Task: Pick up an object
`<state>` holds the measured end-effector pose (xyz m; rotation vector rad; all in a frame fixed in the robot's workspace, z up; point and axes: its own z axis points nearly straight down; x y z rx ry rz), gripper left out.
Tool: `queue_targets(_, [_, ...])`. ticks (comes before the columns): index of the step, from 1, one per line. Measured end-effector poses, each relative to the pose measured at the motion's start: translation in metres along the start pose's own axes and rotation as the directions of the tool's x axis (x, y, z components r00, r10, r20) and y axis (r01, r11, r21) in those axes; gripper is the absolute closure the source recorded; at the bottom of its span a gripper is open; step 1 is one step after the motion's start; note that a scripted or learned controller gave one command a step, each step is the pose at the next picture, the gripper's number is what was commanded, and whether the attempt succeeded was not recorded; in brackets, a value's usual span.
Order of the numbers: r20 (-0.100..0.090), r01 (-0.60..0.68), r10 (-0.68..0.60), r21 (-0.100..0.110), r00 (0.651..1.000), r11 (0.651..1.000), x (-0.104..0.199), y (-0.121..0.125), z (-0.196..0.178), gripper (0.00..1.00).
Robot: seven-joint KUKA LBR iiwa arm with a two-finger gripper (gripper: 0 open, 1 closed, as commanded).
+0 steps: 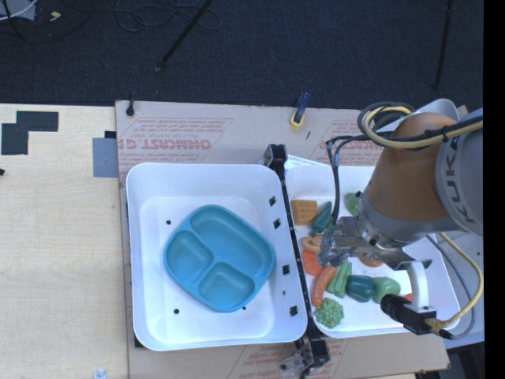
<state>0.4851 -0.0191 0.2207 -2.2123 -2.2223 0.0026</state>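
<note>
Toy foods [335, 271] lie heaped against the right bin's [442, 310] left wall; an orange carrot [319, 285] runs lengthwise toward the near edge. The jaws [335, 247] hover above them, their opening impossible to tell. A blue divided plate [218, 257] lies in the left bin [150, 235].

**One high camera, looking down at a slant**

A single fixed view from above the bench [63, 235] takes in both white bins: left bin [150, 188], right bin [442, 294]. Dark floor runs along the top, and the arm [414, 180] enters from the right.
</note>
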Motion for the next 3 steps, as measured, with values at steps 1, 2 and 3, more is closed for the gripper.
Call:
queue_targets(1, [0.001, 0.001, -0.001, 0.001, 1.0, 1.0, 0.056, -0.001, 0.007, 1.0])
queue_targets(2, [0.002, -0.002, 0.002, -0.001, 1.0, 1.0, 0.088, 0.004, -0.001, 1.0])
queue_targets(3, [0.002, -0.003, 0.003, -0.002, 1.0, 1.0, 0.09, -0.001, -0.016, 1.0])
